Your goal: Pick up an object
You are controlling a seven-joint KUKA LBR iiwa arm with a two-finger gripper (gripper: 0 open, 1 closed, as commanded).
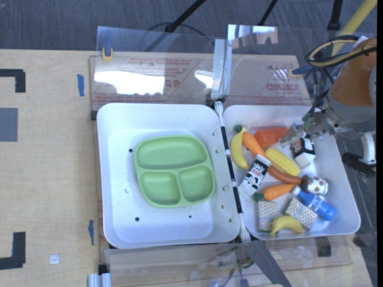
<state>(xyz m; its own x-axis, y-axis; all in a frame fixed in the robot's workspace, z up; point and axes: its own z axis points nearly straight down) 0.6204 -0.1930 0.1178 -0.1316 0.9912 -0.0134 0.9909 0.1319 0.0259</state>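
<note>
My end effector (304, 137) hangs at the right bin's (350, 217) upper right edge, just above and right of the corn cob (281, 158) in the toy heap. Whether it is spread or pinching, I cannot tell.

Glossy white plastic bins (114, 160); a matt green plastic tray (175, 170) at nine o'clock; smooth plastic toy food (281, 160) at three; pale wood bench (48, 160); clear shiny panels (155, 70) at twelve.
</note>
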